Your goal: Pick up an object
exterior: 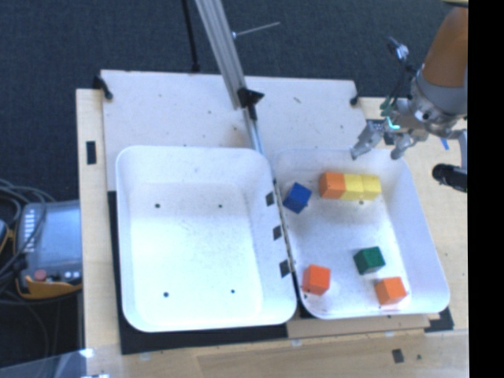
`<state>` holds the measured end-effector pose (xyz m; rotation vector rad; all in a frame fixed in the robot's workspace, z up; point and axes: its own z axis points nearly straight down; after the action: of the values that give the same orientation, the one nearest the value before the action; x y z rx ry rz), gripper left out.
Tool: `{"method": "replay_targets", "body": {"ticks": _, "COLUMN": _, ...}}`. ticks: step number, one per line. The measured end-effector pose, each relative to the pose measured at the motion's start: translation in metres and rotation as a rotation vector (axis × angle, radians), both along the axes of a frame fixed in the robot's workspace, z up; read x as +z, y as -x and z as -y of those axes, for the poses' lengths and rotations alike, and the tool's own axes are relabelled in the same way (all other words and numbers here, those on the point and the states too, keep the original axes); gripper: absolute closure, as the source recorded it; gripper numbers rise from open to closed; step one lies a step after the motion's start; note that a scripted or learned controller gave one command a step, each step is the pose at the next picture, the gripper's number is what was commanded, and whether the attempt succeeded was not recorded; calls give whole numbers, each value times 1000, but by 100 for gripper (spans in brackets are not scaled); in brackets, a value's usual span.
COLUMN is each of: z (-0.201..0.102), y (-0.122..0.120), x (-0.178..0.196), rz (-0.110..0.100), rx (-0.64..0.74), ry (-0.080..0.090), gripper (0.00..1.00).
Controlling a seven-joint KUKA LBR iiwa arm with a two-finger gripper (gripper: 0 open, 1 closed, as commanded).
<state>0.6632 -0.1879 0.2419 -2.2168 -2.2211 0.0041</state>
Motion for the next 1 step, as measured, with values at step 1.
{"method": "replay_targets", "body": {"ticks": 1, "z": 0, "y": -1, "x": 3, "rz": 4, "rx": 3, "ry": 3, "gripper": 0}}
